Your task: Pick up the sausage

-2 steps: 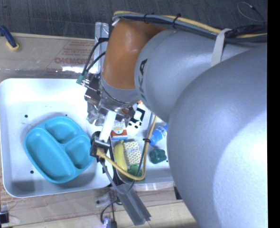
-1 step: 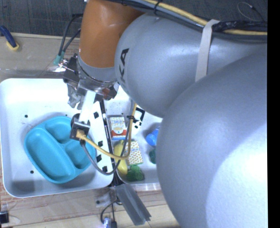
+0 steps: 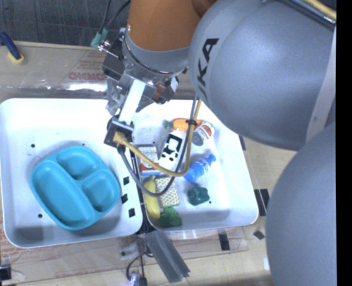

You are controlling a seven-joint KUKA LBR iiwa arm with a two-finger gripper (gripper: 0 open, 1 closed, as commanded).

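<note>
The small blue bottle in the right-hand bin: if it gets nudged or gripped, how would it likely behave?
The blue bottle lies on its side and its body looks round, so a nudge would probably roll it. It looks like small plastic, so it is likely light. Its smooth surface might slip in a grasp.

Far wall and corner of the right bin (image 3: 243,212), out of sight beneath the grey arm (image 3: 265,58)

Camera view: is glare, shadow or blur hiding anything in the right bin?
Camera view: no strong glare on the right bin; the arm covers its upper part. Camera view: the blue plate throws a soft shadow in the left bin. Camera view: the small things around the blue bottle look soft and are hard to tell apart.
</note>
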